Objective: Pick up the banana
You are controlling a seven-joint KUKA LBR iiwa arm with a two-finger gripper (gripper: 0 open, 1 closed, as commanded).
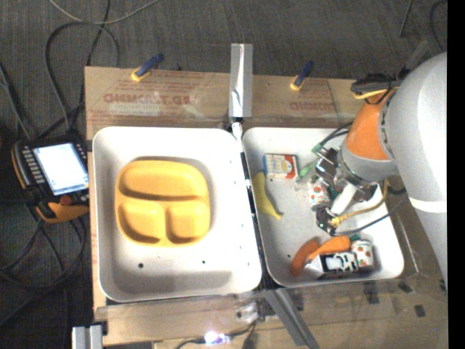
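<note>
Over the right bin point(287, 227) of the bench point(174, 86), we see the grey arm point(429, 144) reaching in from the right, its end effector point(322, 182) hanging near the bin's middle; we cannot tell whether it is apart or together. The banana point(266, 195) lies along that bin's left wall, clear of the end effector. We judge the approach is in hand: next comes travel leftward, alignment across the banana's narrow width, then descent.
</note>
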